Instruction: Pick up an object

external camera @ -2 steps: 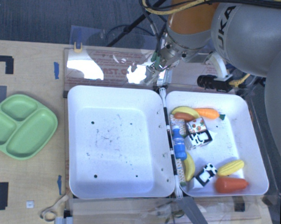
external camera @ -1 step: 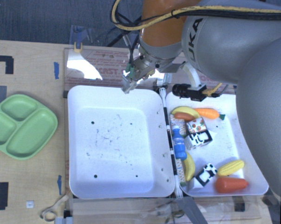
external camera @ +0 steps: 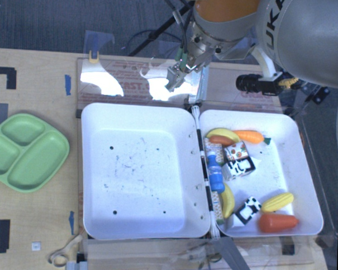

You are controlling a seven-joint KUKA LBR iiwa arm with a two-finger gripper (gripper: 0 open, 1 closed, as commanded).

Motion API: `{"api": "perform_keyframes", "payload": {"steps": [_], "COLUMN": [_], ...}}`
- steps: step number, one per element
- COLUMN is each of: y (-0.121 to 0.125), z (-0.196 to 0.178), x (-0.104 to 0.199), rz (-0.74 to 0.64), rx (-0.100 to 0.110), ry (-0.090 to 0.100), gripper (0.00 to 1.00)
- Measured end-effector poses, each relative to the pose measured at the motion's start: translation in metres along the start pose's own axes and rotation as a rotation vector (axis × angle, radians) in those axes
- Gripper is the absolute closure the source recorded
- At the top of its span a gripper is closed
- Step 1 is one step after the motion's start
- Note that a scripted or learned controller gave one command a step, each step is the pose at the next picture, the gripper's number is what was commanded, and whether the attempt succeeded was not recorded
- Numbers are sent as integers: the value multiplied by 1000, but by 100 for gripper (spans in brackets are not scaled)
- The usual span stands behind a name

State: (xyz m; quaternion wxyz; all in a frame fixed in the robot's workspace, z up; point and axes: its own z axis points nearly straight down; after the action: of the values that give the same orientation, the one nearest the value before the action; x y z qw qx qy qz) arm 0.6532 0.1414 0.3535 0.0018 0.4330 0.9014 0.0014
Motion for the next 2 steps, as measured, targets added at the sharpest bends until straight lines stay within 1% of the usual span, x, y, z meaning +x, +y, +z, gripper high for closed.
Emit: {"api": "perform_keyframes", "payload": {"steps": [1, 2], "y": [-59, -15], "z": [-13, 29], "x": [-66, -34], "rz": [-78, -38], "rx": [2, 3], "ry": [0, 2], "gripper": [100, 100]}}
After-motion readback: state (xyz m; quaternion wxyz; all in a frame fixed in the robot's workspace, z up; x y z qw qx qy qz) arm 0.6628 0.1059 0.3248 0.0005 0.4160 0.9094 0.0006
